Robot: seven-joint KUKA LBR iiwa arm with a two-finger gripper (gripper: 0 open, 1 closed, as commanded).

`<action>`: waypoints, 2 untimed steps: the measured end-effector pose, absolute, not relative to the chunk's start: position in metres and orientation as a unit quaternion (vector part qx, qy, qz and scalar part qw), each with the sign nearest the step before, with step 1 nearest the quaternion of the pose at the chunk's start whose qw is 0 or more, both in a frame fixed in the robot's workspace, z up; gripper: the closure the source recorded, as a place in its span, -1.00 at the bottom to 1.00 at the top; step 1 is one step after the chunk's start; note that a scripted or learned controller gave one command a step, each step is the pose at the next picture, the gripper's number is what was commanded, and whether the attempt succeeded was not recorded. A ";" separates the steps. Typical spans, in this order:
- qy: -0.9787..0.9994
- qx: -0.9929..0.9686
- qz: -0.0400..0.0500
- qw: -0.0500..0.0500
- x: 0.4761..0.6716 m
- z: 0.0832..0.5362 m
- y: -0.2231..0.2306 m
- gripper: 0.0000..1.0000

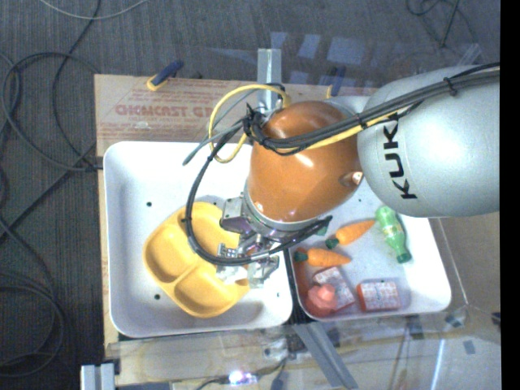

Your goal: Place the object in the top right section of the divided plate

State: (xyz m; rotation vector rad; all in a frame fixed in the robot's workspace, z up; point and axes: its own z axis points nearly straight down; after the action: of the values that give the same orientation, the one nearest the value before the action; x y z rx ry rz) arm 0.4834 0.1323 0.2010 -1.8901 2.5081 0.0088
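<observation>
Arm: the grey arm (439, 149) reaches in from the right, its orange band (301, 165) hanging over the gap between the two bins.
End effector: the end effector (248, 262) sits low over the right edge of the plate; I cannot tell what state it is in, as the wrist covers most of it.
Plate: the yellow divided plate (183, 270) lies in the left bin (130, 218), turned at a slant, with three sections partly on view.
Why there: judging by the pose, the arm is lowered over the plate's right side to set something into the section named in the task.
Object: I cannot make out any item under the end effector, so whether one is carried or already lying in the plate is unclear.
Right bin: the right bin (431, 287) bears two carrots (353, 234) (325, 257), a green bottle (392, 232), a red item (323, 297) and a small packet (379, 293).
Hidden: the plate's upper right part lies under the wrist and cables (207, 161), so the target section cannot be checked.
Cut off: the upper arm runs out of the picture at the right.
Worktop: the worktop (162, 108) behind the bins shows faint red lettering, too blurred to read.
</observation>
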 end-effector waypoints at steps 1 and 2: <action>0.792 -0.610 0.001 0.001 0.484 0.222 0.111 1.00; 0.716 -0.698 0.002 -0.001 0.483 0.205 0.115 1.00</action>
State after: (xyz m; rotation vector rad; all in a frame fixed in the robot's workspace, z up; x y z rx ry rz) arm 0.4829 0.1147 0.2053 -2.1943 2.2511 0.0077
